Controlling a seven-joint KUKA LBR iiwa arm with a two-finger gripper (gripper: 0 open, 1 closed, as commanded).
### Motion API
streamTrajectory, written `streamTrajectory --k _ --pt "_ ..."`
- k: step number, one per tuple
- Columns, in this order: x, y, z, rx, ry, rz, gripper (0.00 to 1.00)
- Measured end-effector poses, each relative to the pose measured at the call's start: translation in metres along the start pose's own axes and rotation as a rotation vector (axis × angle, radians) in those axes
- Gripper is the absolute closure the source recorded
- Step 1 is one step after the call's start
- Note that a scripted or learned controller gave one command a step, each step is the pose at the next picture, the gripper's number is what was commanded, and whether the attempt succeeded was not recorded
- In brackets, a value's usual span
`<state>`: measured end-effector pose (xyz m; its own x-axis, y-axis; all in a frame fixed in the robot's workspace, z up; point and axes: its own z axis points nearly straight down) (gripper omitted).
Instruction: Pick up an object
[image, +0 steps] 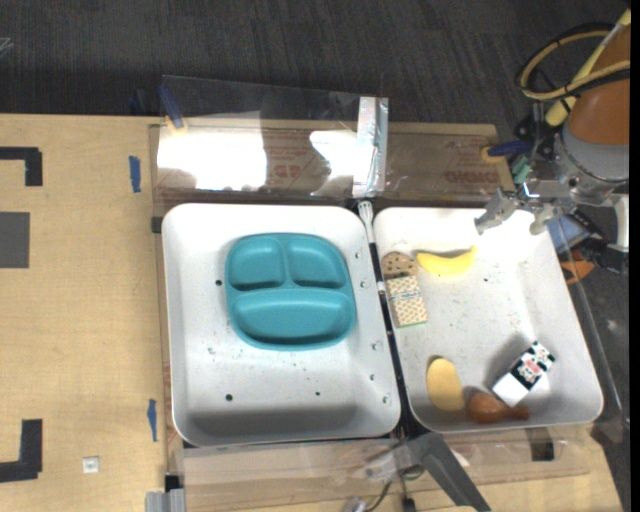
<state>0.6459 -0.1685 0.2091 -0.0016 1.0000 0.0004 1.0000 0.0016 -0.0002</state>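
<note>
A teal divided plate (290, 290) fills the left bin (190, 400), while right of it in the right bin (575, 330) lie a banana (446, 262), a yellow piece (444, 383) and a small box (526, 372), any one reachable, and the gripper (512, 208) hovers over that bin's far corner, jaws unreadable.

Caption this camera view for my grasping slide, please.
Gripper poised over the right bin's far edge, near a banana; a teal divided plate fills the left bin.

Teal tray (290, 290) in left bin (190, 400); banana (446, 262) in right bin (570, 330).
</note>
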Motion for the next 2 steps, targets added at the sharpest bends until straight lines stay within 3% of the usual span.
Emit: streamTrajectory --k 1,2 --pt "0.054 0.004 0.11 0.005 0.001 0.048 0.0" --pt "0.043 0.019 0.071 -0.006 -0.001 0.068 0.0"
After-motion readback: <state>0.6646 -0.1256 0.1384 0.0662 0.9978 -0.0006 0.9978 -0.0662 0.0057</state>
